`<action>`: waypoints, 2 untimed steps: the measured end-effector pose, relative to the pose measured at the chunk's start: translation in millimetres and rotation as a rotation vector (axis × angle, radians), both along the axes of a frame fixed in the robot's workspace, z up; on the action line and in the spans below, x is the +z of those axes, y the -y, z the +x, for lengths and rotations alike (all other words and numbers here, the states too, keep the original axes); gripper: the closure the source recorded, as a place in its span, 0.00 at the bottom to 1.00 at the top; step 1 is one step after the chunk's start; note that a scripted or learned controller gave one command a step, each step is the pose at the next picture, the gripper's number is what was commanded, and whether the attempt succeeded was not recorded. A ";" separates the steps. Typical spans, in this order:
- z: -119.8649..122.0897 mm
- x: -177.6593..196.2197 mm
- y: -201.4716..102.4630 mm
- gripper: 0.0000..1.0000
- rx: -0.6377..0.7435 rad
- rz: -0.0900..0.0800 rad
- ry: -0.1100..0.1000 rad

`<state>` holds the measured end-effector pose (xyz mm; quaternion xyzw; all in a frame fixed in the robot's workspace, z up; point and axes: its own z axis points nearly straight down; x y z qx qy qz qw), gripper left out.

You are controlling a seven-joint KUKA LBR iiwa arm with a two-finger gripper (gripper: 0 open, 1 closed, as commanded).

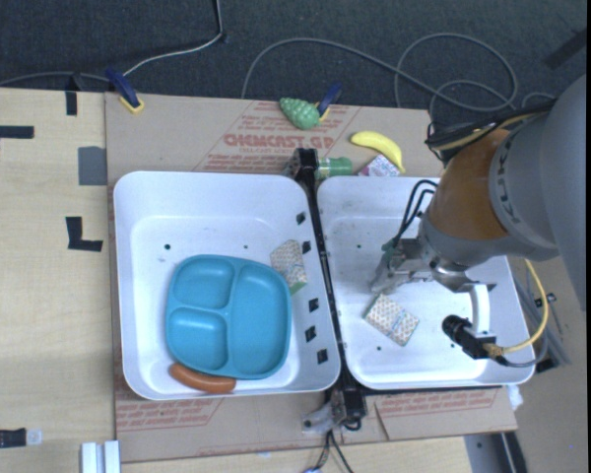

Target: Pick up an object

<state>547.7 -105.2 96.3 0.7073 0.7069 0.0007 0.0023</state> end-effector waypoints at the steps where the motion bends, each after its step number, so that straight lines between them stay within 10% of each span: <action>1: -0.1 -0.1 0.0 0.00 0.000 0.000 0.000; 2: -62.6 -9.9 -3.7 0.00 0.000 0.001 0.000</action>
